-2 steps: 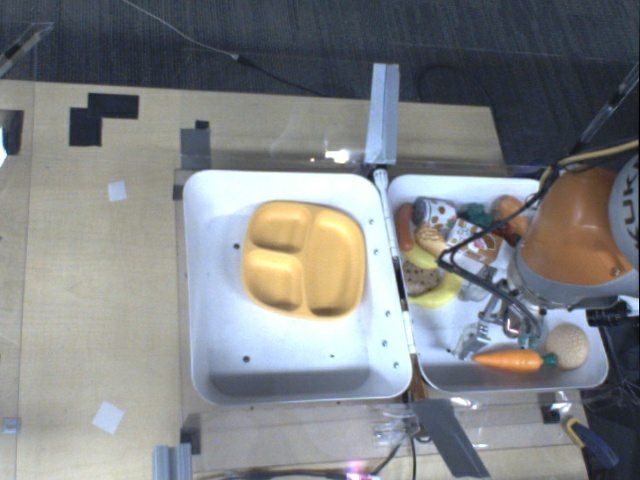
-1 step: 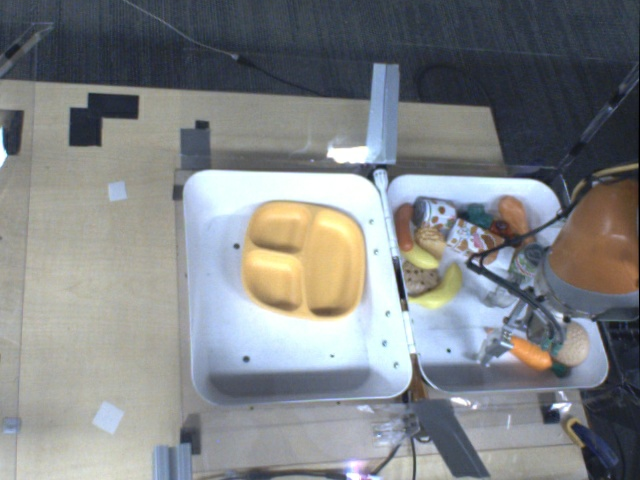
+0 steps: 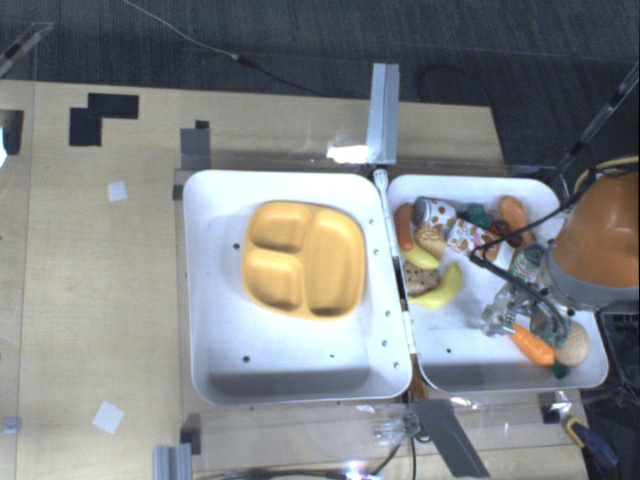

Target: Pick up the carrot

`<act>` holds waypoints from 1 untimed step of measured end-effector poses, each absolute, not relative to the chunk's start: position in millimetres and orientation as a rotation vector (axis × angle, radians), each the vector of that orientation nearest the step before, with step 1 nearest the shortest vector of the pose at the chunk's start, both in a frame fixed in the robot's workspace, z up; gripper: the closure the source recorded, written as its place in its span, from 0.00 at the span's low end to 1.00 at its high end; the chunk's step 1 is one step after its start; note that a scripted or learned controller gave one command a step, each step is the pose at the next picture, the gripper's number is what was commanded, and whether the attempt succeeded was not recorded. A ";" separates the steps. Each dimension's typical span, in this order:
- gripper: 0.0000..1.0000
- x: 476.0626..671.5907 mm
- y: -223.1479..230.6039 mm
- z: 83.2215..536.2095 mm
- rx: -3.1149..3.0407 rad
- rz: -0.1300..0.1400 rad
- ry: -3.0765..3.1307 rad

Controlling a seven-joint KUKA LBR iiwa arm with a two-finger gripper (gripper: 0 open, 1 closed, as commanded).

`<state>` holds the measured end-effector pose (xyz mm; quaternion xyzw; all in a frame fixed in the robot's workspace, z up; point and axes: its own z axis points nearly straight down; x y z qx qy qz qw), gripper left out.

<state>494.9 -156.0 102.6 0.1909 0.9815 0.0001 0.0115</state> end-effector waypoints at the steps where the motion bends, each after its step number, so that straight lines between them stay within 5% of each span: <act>1: 1.00 507.7 -120.2 196.2 0.940 0.003 2.985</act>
